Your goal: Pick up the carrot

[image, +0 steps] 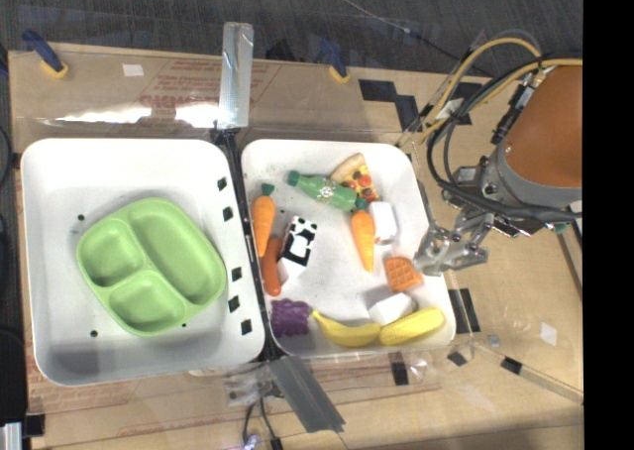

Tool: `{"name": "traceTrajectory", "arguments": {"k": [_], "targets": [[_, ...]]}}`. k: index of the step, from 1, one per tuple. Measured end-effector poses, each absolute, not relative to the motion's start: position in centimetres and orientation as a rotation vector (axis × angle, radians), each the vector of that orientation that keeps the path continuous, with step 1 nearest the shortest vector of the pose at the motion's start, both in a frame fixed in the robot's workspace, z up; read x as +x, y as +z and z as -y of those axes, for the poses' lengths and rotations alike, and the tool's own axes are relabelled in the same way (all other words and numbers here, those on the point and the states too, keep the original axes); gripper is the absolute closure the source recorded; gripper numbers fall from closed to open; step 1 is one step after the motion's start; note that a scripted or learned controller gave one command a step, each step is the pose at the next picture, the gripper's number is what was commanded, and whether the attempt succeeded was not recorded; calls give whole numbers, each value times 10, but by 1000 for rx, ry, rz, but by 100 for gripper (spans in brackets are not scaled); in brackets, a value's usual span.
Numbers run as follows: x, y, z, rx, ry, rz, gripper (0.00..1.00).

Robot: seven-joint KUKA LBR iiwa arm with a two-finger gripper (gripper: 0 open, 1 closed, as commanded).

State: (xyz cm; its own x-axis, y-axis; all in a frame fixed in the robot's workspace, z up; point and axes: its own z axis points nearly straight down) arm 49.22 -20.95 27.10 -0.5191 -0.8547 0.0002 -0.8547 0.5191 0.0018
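From the overhead camera I count two white bins, two carrots, one banana, one green bottle, one pizza slice, one purple grape bunch, one black-and-white block, a couple of small white pieces, one orange waffle-like piece and one green plate. Left bin (45, 240) holds just the green three-compartment plate (149, 265), sitting roughly centre. Right bin (421, 195) holds everything else. First carrot (264, 225) lies along the bin's left wall, tip pointing toward the front edge, with a redder carrot-like piece (271, 270) just beside its lower end; can't tell if that's a separate item. Second carrot (365, 238) is mid-bin, right of the black-and-white block (299, 241), touching a white piece (383, 221) on its right. Green bottle (324, 190) lies on its side near the back, its end against the pizza slice (353, 174). Orange waffle piece (401, 273) sits near the right wall, another white piece (389, 308) below it. Banana (378, 328) runs along the front wall, grape bunch (290, 316) at its left end. Gripper (448, 250) is over the right bin's right rim, apart from both carrots, nothing between the fingers that I can see; whether the jaws are spread or closed, I can't tell. Orange band and grey wrist (540, 156) with looped cables sit to the right. Bins rest on a brown cardboard-covered bench (515, 339) with black tape marks; dark carpet beyond it at top.
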Motion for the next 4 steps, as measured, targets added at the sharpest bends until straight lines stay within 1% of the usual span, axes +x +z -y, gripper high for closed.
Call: {"name": "traceTrajectory", "arguments": {"k": [3,4], "targets": [[497,302,205,1567,6,2728,100],[486,328,210,1943,5,2472,100]]}}
